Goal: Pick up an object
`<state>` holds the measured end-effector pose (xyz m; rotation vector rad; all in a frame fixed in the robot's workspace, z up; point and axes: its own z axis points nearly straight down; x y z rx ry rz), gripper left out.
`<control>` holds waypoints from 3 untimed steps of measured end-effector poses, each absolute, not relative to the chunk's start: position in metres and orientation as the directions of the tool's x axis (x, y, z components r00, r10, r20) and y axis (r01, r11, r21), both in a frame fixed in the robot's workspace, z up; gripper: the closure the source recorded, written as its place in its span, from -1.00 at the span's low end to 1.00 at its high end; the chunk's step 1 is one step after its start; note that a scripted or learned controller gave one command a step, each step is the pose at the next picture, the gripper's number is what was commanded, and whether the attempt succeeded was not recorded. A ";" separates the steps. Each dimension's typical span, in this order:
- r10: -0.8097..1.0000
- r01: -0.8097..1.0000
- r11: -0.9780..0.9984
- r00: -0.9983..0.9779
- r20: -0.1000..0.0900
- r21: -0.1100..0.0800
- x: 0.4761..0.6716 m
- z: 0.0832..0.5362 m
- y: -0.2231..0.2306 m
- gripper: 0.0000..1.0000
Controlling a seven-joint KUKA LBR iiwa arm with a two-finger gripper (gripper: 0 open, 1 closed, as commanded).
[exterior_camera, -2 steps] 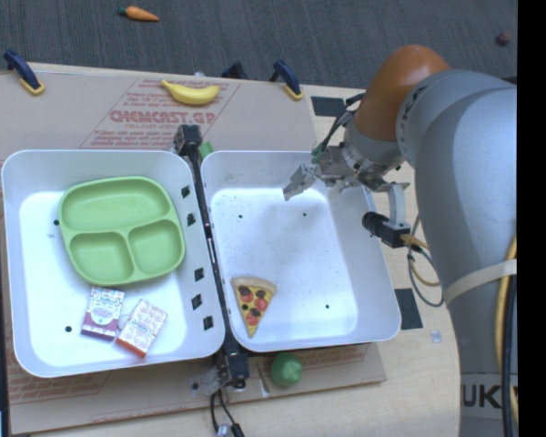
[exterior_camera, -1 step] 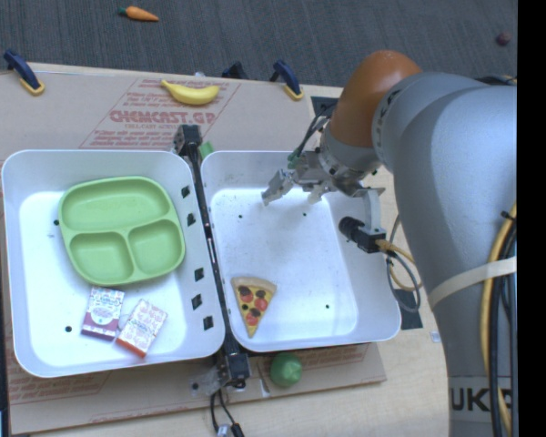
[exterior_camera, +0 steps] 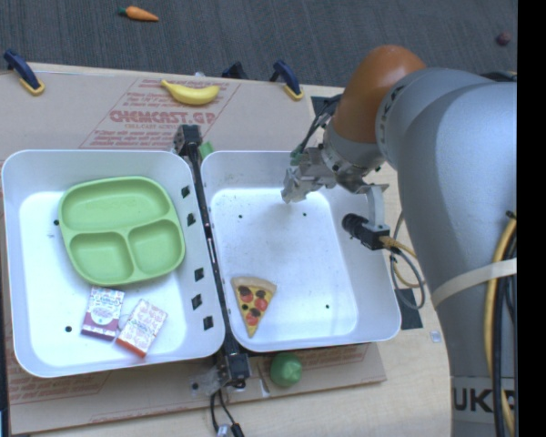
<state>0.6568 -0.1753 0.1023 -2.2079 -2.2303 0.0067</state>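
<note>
the step in hand looks like the approach: the claw (exterior_camera: 296, 189) hangs over the far rim of the right bin (exterior_camera: 364, 312), and nothing is between its fingers so far as this view shows. whether those fingers are spread or closed i cannot tell, since the wrist and its cabling cover them from above.

the only thing in that bin is the pizza slice (exterior_camera: 252, 302), a toy wedge lying flat on the bin floor well below the claw in the picture and a little to its left, near the bin's front rim and just beside the divider (exterior_camera: 205, 244). i judge it the likeliest target. the next move would then call for carrying the claw across the bare floor of the bin toward that front corner, lining the fingers across the wedge's narrow width, and coming down far enough to catch so thin a piece.

the arm (exterior_camera: 437, 153) reaches in from the right, its orange band (exterior_camera: 382, 71) sitting behind and above the claw, the wrist bent downward and leftward over the bin's back edge.
</note>
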 end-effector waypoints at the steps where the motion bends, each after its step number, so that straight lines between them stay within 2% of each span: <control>1: 1.000 1.000 0.010 -0.010 -0.001 -0.006 0.657 0.102 -0.175 -1.00; 2: 1.000 1.000 0.012 -0.012 0.000 -0.006 0.657 0.113 -0.175 1.00; 3: 1.000 1.000 0.012 -0.012 0.000 -0.006 0.657 0.113 -0.175 -1.00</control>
